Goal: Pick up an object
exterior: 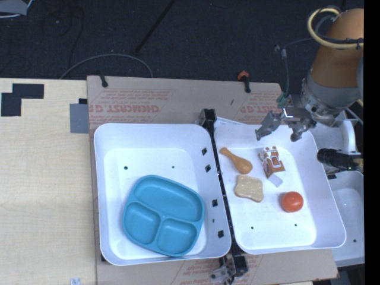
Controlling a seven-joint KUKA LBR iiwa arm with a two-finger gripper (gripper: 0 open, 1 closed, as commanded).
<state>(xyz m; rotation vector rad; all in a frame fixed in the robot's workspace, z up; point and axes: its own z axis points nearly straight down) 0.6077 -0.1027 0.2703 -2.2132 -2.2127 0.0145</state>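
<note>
Small box (272,161) with blurred, perhaps printed, faces lying in right bin (332,218), gripper (279,129) hovering above, fingers spread open, holding nothing.

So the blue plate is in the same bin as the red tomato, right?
Not quite. The camera view shows the blue plate alone in the left bin, while the red tomato lies in the right bin with the other toy food.

Overhead slanted view of both bins (101,159)
</note>
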